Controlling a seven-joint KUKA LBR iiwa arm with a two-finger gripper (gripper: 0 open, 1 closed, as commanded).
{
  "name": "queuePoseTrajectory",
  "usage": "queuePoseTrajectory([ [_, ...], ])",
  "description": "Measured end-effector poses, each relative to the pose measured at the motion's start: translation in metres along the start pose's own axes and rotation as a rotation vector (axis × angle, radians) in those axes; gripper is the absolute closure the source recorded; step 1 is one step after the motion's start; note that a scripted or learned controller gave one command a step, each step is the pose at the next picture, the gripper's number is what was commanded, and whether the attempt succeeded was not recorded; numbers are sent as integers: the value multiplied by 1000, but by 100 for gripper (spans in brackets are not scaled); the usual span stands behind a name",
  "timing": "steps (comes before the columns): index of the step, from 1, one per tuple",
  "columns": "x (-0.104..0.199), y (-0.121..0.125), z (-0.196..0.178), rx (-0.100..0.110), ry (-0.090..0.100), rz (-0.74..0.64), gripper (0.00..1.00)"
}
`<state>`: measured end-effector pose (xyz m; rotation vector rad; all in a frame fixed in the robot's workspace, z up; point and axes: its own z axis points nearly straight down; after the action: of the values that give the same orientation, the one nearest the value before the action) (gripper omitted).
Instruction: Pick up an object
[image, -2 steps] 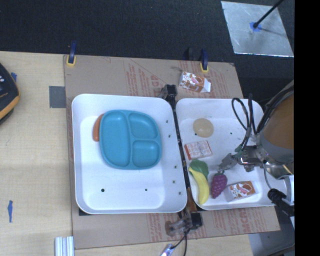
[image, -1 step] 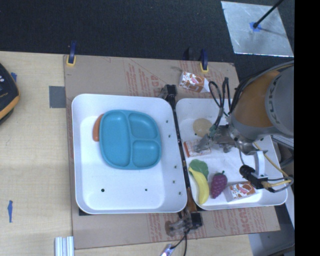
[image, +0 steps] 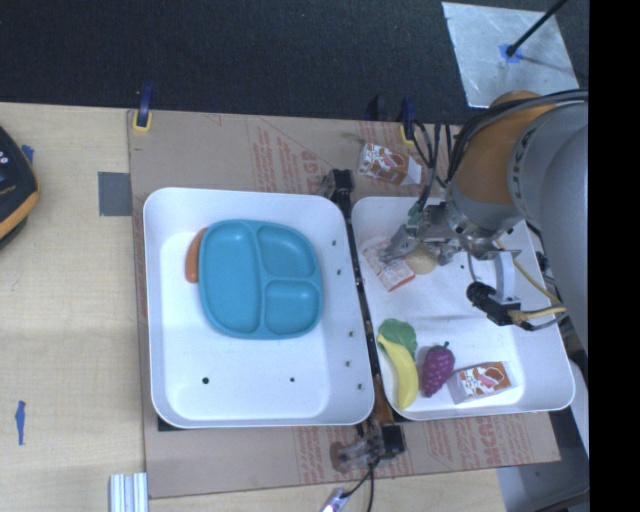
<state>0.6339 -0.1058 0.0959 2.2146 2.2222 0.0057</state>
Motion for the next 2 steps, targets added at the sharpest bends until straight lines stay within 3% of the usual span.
queuePoseTrajectory([
  [1,-21,25,0,2,2,-2,0],
  [2,-14,24,0,2,-1,0,0],
])
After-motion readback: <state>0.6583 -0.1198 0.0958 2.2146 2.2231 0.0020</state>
